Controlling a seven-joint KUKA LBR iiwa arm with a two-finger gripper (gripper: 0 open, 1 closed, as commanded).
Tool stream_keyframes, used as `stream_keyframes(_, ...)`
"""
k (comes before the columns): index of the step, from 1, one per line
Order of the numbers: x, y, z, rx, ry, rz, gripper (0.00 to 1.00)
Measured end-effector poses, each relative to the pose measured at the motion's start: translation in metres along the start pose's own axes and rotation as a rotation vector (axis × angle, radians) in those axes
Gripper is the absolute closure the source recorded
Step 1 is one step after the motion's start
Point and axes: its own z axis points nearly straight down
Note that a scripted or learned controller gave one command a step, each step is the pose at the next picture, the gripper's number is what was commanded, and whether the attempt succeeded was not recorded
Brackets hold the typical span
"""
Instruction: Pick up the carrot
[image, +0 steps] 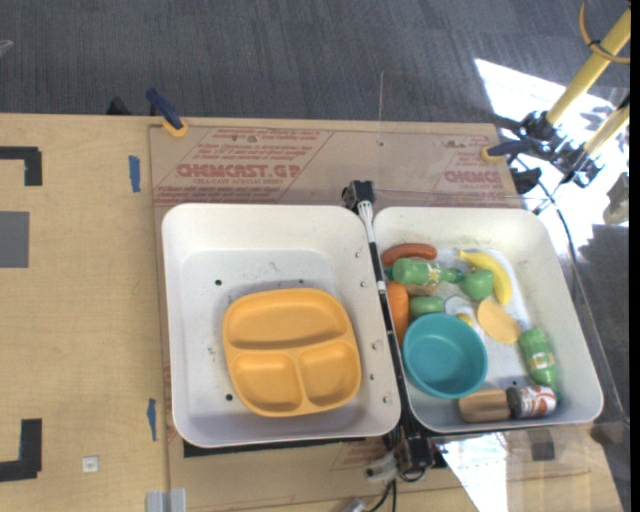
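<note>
Plainly, whether the gripper is open or closed cannot be told. The carrot (398, 306) lies in the right bin (572, 330), against its left wall, just beside the teal bowl (444, 356) and below a green pepper (411, 271) and a red sausage (410, 252). Further right in that bin lie a banana (488, 270), a green bottle (537, 352) and a can (531, 402) near the front wall, while the left bin (190, 300) on the worktop (70, 330) holds an orange divided plate (291, 350).
</note>
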Motion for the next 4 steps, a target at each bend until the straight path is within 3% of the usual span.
stream_keyframes(1, -0.082, -0.007, 0.058, -0.065, 0.037, 0.428, 1.0)
stream_keyframes(2, -0.079, -0.007, 0.056, -0.061, 0.039, 0.433, 0.0)
stream_keyframes(3, 0.002, 0.073, 0.088, -0.068, 0.039, 0.292, 0.0)
stream_keyframes(4, 0.009, 0.033, 0.028, -0.06, 0.03, 0.098, 0.0)
